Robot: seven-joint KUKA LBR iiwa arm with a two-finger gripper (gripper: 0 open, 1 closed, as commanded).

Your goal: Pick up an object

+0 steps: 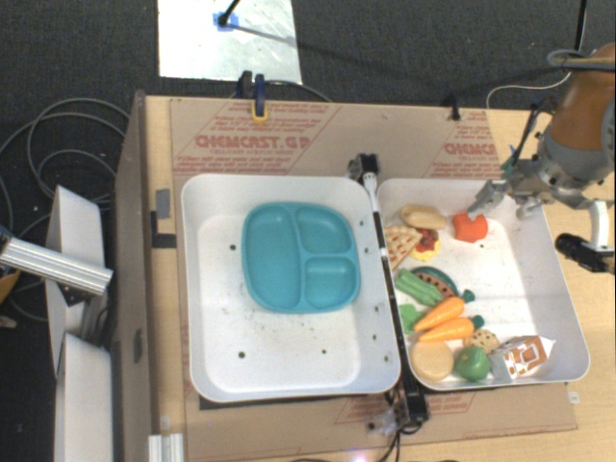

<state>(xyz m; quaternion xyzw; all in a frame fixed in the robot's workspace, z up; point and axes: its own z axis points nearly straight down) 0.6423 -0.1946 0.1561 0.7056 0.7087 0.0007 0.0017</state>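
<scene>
- The end effector (502, 192) was seen at the upper right of the right bin (539, 287), hanging from the grey arm (577, 123) with its orange band.
- One finger (484, 200) pointed down-left; whether the fingers were apart or together could not be told, and nothing was seen clamped between them.
- The nearest thing, an orange-red block (470, 226), lay on the bin floor just beside the finger, below and slightly left of the end effector; it looked compact, with no clear long axis.
- The other toy food was bunched along the bin's left wall and front corner, further from the end effector: a bread roll (424, 218), a pizza slice (404, 246), a carrot (445, 313), a green ball (471, 363) and a small carton (524, 354).
- The carrot's long axis ran roughly left-right, slightly tilted.
- A short drop down-left was judged enough to reach the block.
- A blue divided plate (300, 258) sat in the left bin (217, 287).
- Red print on the cardboard sheet (250, 128) over the counter was read as "CHEMCAST GP"; a second copy at right was partly hidden.
- Markings on the carton were too small to read.
</scene>
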